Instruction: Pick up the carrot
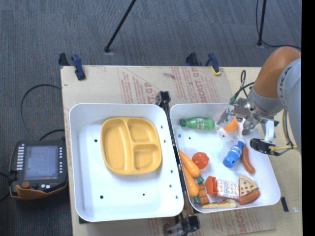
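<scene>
Tomato (200,160) perhaps crowding carrot (189,163)

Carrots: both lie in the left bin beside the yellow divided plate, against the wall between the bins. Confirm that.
Wrong bin. The camera view shows the carrots in the right bin, against the wall between the bins. The yellow divided plate sits alone in the left bin, so the carrots are not beside it.

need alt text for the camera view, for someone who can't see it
A grey robot arm with an orange band reaches from the right, its hand over the far right of the right white bin, beside a small orange item. Two orange carrots lie along that bin's left wall, near a green bottle and red tomato; the left white bin holds a yellow divided plate.
</scene>
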You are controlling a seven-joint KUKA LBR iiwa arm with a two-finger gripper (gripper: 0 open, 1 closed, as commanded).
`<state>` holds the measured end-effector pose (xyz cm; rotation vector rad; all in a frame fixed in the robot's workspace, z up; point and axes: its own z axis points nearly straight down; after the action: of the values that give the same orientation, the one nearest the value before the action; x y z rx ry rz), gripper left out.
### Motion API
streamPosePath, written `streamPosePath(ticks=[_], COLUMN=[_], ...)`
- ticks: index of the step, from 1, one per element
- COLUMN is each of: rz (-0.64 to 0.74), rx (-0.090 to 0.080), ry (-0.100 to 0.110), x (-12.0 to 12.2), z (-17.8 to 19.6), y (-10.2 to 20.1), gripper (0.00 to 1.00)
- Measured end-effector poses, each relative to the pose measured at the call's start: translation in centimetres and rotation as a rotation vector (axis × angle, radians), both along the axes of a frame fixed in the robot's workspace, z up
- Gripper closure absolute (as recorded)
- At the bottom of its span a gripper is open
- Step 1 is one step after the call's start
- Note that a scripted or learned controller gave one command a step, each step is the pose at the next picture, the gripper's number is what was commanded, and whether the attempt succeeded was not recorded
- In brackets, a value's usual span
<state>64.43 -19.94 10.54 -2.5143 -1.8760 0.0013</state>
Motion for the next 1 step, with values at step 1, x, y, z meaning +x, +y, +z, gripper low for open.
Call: streamPosePath(ticks=[1], rz=[0.017], rx=[-0.002], ry=[-0.004], x=[0.04], z=[3.10], y=[-0.33], gripper=[0.00])
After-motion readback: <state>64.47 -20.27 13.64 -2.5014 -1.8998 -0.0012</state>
